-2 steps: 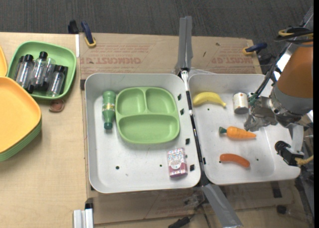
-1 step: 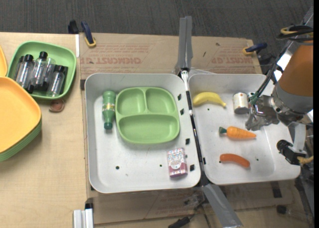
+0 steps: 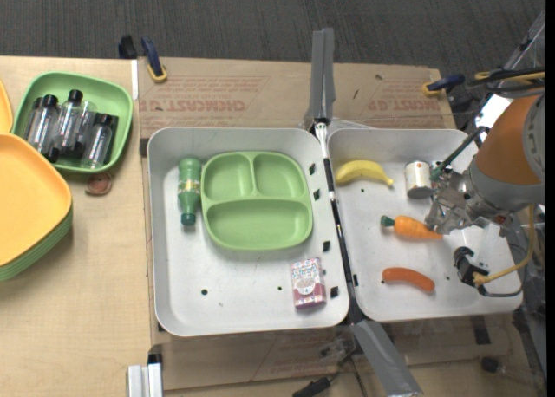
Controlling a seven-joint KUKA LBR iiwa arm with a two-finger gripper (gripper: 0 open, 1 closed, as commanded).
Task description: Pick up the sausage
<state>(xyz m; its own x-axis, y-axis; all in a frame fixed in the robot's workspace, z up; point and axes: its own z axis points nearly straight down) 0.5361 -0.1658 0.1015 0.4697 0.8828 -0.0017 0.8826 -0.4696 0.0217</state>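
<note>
The sausage, a short orange-red piece, lies flat on the floor of the right bin near its front edge. My gripper hangs over the right half of that bin, just above the thick right end of a carrot. It is behind and to the right of the sausage, well apart from it. Nothing shows held in the gripper.
The right bin also holds a banana and a small white can at the back. The left bin holds a green divided plate, a green bottle and a pink box. Orange plates lie far left.
</note>
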